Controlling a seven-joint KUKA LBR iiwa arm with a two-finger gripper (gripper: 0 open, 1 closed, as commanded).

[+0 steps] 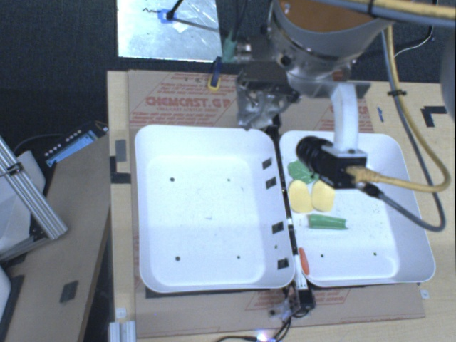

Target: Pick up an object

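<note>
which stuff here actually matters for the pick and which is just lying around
For the job:
- gripper
- two yellow pieces in the right bin
- green bean-like piece
- light green piece
- small orange piece

Lying about:
- left bin
- foil sheet
- cardboard
- aluminium rail
</note>
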